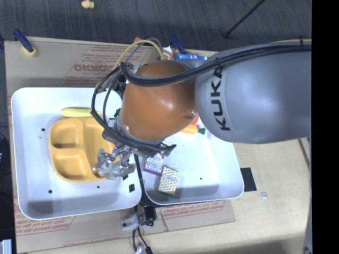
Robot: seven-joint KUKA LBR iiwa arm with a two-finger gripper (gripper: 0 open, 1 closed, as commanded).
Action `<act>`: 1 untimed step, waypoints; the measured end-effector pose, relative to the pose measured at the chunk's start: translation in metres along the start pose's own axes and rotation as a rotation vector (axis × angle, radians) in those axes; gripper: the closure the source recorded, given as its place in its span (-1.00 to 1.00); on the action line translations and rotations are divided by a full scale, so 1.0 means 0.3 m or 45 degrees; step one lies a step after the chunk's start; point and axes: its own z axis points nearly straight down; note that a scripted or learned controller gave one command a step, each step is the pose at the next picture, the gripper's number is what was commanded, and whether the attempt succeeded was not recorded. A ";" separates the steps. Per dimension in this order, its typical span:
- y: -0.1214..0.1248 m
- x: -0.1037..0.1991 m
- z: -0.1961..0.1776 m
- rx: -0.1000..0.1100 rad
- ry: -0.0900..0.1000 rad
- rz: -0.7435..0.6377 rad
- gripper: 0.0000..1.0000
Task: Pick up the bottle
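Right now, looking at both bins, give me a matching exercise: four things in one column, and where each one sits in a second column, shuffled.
Things:
1. yellow divided plastic tray
2. small patterned box
3. yellow banana-shaped toy
4. metal two-finger gripper

Places:
A. near edge of the right bin
B. over the tray's right edge
C. lying flat in the left bin
D. beyond the tray, toward the left bin's far wall

Pairs: 1-C, 2-A, 3-D, 4-B
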 end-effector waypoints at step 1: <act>0.025 0.015 0.003 -0.001 0.002 -0.445 1.00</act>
